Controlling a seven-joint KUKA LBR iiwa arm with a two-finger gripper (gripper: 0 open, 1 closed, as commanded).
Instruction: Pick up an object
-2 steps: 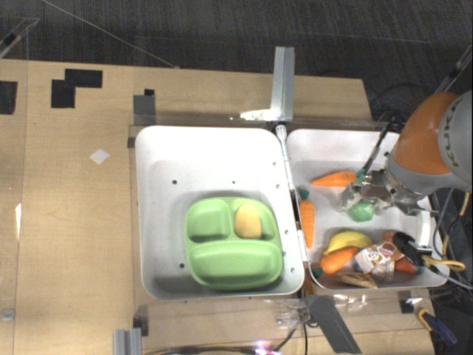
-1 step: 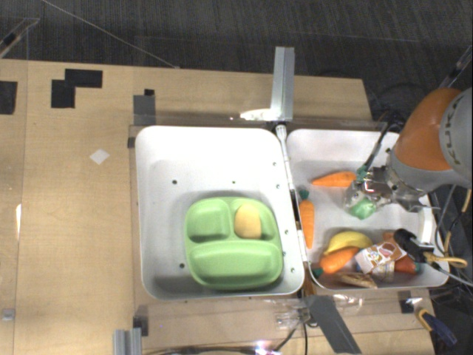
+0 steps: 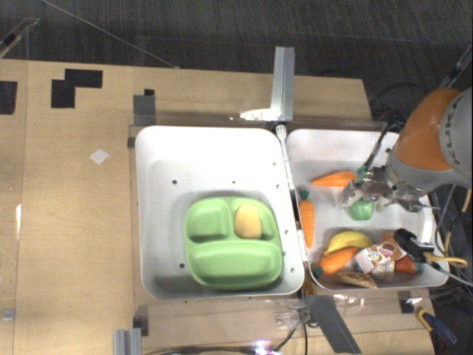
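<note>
While the grey arm [image 3: 432,135] with its glossy orange band reached in from the right, the hand [image 3: 363,192] hung low over the right bin [image 3: 325,148]. It was directly above a small green lump [image 3: 362,211], rounded and smooth-looking. The hand's metal parts overlapped the top of that lump, and from this slant it could not be told whether the hand was open, closed or gripping it. The lump sat in the middle of the right bin, a shallow white tray with rounded corners and a matte plastic look. Just to its left lay a tapered orange carrot [image 3: 334,178], pointing across the bin, and a second carrot [image 3: 307,224] lay lengthwise against the wall the two bins shared. Nearer the front edge, a curved yellow banana [image 3: 349,239] rested on a plump third carrot [image 3: 338,260]. Beside them was a crinkled white packet [image 3: 380,258] with red printing. The left bin [image 3: 162,198] was the same white moulded shape. It held a thick green plate [image 3: 233,266], soft-cornered and divided into three hollow compartments. An egg-shaped yellow fruit [image 3: 248,220] with a dull skin sat in the upper right compartment. Both bins stood side by side on a pale wood-grain table [image 3: 66,220], and a dark ribbed floor lay beyond the table's far edge.
</note>
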